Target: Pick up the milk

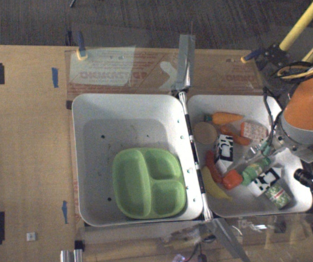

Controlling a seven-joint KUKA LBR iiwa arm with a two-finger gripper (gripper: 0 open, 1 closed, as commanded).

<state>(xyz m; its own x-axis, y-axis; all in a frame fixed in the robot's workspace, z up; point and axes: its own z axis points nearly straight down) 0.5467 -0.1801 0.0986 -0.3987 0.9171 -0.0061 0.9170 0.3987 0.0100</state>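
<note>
I read the milk (225, 148), a black-and-white carton, lying in the right bin (305, 205) near the divider among toy food, while the gripper (263, 152) hangs just right of it, presumably lining up; jaw state I cannot tell.

Left bin (90, 119): you see a green divided plate (148, 183) lying in its near right part.
Right bin (293, 203): you find a carrot (227, 118), a banana (214, 185) and a red pepper (213, 167) — all crowded together.
</note>
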